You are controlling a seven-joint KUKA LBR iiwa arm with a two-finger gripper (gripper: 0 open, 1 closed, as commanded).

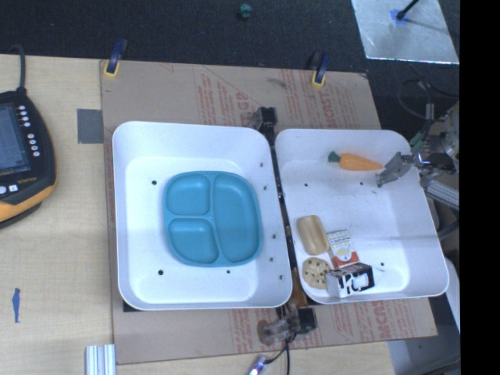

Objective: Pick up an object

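Note:
In the right bin (406, 217) lie an orange carrot (357, 162) near the far wall, a tan bread-like piece (312, 233), a small red and white packet (341, 245), a round cookie (316, 272) and a black and white box (355, 279). My gripper (393, 170) reaches in over the bin's right edge, just right of the carrot's thick end, with nothing seen between its fingers.
The left bin (141, 209) holds a blue divided plate (212, 217). A teach pendant (19, 151) lies at the bench's left edge. Clamps (116, 57) pin the cardboard sheet at the far side.

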